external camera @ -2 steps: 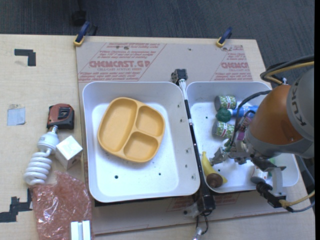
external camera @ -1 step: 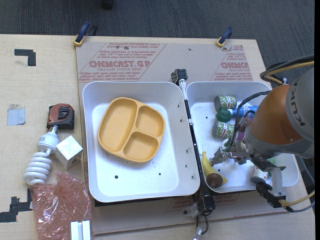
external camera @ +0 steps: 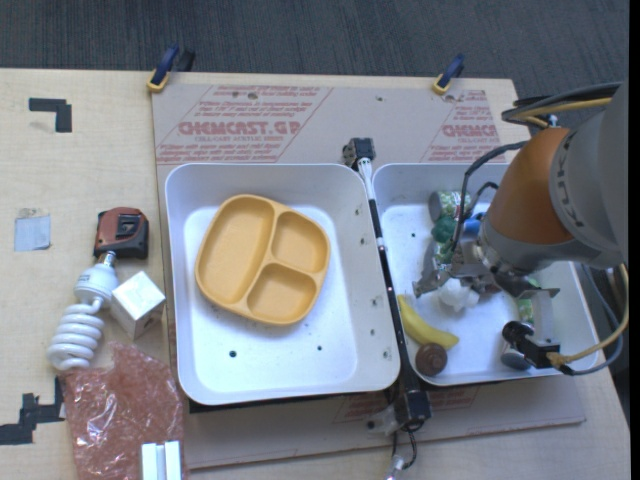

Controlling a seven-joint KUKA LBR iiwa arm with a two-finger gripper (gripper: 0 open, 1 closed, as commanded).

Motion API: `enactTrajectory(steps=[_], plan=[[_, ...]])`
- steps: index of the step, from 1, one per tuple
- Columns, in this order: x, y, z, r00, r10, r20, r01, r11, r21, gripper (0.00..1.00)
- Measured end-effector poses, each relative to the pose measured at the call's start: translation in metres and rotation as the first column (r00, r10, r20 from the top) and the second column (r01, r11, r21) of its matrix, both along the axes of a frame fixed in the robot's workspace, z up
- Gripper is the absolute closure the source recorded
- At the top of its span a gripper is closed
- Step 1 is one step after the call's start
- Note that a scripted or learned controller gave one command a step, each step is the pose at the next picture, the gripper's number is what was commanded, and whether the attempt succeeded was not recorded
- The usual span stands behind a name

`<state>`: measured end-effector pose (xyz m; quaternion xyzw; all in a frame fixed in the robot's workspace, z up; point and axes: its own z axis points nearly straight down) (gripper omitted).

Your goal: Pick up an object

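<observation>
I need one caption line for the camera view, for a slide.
Grey KUKA arm with orange band lowers its gripper into the cluttered right white bin, near a yellow banana; yellow divided plate lies in the left white bin.

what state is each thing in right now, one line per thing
divided plate: upright, lying flat in the left bin, compartments bare
banana: lying on the right bin floor, near the front
brown round object: resting beside the banana's end
gripper: lowered into the right bin over a white object
spiral bulb: lying on its side on the bench
tape measure: lying flat
</observation>
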<state>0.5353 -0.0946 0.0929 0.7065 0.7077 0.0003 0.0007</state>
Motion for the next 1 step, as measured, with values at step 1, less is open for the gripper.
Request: enactTrajectory(steps=[1], plan=[[0.0006, -0.0004, 0.0099, 1.000, 0.002, 0.001, -0.002, 1.000, 0.000, 1.00]])
